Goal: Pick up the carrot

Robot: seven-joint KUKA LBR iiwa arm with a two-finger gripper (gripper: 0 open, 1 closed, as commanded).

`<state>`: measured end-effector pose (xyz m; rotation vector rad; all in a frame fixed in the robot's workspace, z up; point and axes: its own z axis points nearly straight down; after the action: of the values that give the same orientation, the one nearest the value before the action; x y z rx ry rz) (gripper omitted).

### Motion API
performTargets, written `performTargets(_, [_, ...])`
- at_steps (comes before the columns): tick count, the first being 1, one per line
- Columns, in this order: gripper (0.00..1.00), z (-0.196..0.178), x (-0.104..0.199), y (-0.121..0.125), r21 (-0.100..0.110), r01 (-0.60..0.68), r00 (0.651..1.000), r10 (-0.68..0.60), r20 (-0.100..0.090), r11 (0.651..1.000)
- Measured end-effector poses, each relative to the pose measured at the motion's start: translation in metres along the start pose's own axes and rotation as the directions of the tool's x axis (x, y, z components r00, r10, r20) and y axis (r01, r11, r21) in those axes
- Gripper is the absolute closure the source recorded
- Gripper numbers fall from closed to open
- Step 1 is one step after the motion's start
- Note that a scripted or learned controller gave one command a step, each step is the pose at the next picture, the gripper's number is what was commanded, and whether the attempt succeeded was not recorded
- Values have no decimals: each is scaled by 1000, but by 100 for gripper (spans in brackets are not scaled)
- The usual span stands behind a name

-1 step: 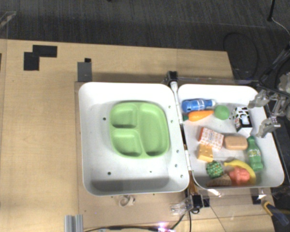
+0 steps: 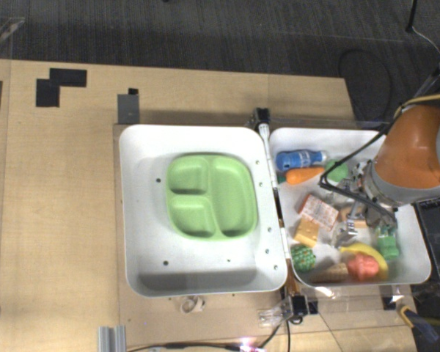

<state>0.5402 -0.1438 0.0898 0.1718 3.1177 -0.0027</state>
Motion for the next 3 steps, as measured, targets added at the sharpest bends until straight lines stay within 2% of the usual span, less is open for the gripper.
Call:
performTargets(1, [0, 4, -96, 30, 0, -138, 990, 138, -9, 990])
performTargets(2, [0, 5, -102, 60, 26, -363, 931, 364, -27, 931])
performTargets(3, [0, -99, -114, 81, 0, -661, 751, 661, -1, 751])
